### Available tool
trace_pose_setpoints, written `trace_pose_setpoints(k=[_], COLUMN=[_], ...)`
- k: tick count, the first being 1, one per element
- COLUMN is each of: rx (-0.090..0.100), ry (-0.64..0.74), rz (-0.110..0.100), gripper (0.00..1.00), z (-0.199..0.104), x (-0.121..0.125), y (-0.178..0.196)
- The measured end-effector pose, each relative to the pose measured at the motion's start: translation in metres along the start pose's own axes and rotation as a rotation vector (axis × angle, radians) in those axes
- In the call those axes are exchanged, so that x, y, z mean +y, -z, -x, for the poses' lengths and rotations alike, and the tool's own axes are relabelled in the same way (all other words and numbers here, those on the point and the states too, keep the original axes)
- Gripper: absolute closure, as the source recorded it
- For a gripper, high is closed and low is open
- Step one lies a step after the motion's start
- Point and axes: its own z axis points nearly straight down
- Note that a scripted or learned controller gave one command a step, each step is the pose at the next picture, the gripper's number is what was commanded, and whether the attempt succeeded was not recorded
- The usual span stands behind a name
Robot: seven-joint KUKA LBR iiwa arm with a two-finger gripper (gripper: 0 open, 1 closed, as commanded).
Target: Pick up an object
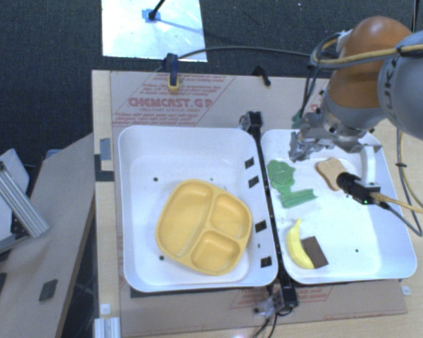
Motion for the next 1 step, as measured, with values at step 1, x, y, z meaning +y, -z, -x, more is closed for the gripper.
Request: trace_pose_setpoints(k=[1], rx=[0.000], ry=[0.000], rz=[0.001], gripper=[1.00], z=[-0.0556], x=[-0.0145], y=[0.0104])
